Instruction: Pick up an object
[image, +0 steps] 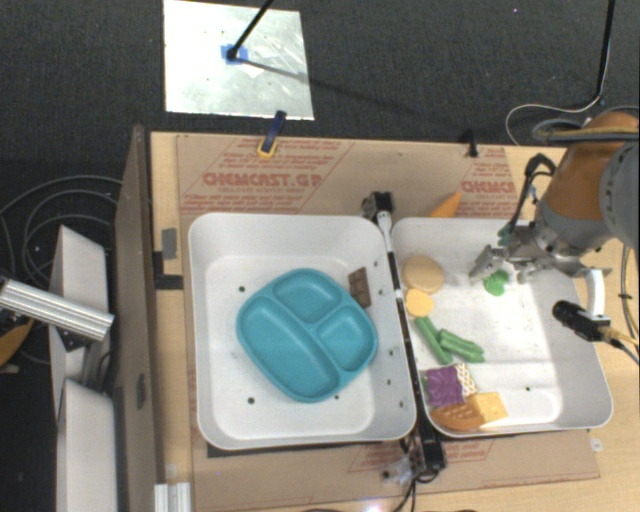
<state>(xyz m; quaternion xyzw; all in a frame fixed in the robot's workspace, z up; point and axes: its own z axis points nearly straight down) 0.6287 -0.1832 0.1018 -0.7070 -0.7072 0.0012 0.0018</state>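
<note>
Arm enters from right, gripper (497, 268) low over right bin (580, 400) | small green object (495, 284) sits at its fingertips – grasped or not, cannot tell | other food toys clustered along bin's left wall | teal tray (305, 335) fills left bin (215, 300) – likely a drop spot.

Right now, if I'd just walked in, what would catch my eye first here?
Probably the big teal divided plate lying in the left bin. Next, the arm's claw low over the right bin, just above a small green piece, with toy foods scattered along that bin's left side.
</note>
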